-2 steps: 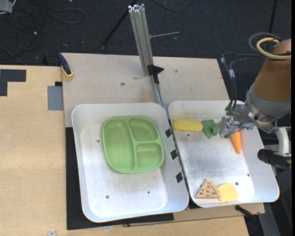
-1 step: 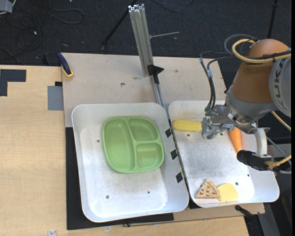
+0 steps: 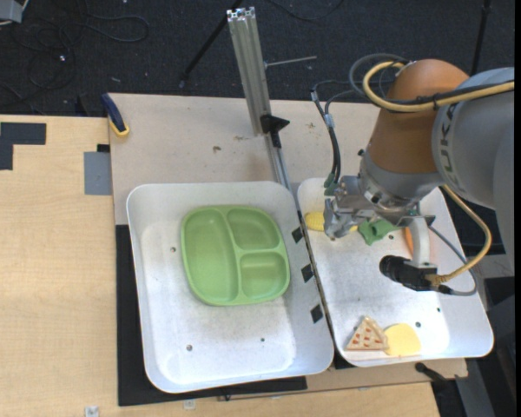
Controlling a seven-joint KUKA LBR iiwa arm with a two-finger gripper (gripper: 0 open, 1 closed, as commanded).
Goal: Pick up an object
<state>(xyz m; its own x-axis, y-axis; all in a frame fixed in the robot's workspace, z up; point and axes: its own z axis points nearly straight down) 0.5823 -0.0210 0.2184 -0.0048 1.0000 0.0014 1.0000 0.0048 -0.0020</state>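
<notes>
My gripper [image 3: 340, 225] hangs low over the far left part of the right bin [image 3: 443, 337]. A yellow object [image 3: 313, 221] lies just left of it, at the bin's left wall. A green object [image 3: 375, 229] sits just right of it, partly hidden by the wrist. An orange stick [image 3: 409, 238] lies further right. Near the front of the right bin rest a waffle-patterned triangle [image 3: 366, 336] and a yellow piece [image 3: 403, 340]. I see nothing clearly held in the gripper.
The left bin [image 3: 156, 337] holds a green divided plate [image 3: 235, 255]. A metal post [image 3: 253, 68] rises behind the bins. A black cable connector [image 3: 405, 272] hangs over the right bin's middle. The arm's orange band [image 3: 421, 102] looms above.
</notes>
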